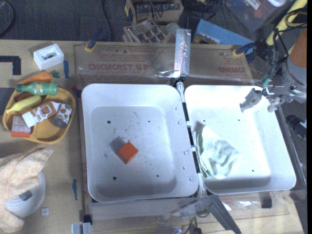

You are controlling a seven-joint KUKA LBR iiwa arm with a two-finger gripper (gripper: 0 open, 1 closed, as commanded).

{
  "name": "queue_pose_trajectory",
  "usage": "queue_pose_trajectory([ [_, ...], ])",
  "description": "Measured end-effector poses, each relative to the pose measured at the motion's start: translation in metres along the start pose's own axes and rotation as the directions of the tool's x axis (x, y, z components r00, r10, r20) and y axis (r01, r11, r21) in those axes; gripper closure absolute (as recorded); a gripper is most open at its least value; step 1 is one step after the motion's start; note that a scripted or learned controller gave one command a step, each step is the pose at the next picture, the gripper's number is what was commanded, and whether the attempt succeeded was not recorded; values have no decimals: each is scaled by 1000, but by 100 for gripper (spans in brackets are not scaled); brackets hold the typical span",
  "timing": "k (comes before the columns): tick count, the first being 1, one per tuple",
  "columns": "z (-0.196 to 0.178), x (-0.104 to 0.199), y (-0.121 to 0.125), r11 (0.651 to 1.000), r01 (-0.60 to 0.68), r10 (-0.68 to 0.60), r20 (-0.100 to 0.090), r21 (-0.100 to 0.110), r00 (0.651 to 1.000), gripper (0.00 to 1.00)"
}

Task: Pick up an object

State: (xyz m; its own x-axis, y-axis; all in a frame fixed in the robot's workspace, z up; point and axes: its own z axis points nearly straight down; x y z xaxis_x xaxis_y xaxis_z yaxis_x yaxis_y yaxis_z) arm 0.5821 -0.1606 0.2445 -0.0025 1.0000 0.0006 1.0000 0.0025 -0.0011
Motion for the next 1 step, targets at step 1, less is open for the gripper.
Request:
queue_pose_trajectory([
  [1,111,9,-53,1000,21,-21,1,-1,1000,0],
])
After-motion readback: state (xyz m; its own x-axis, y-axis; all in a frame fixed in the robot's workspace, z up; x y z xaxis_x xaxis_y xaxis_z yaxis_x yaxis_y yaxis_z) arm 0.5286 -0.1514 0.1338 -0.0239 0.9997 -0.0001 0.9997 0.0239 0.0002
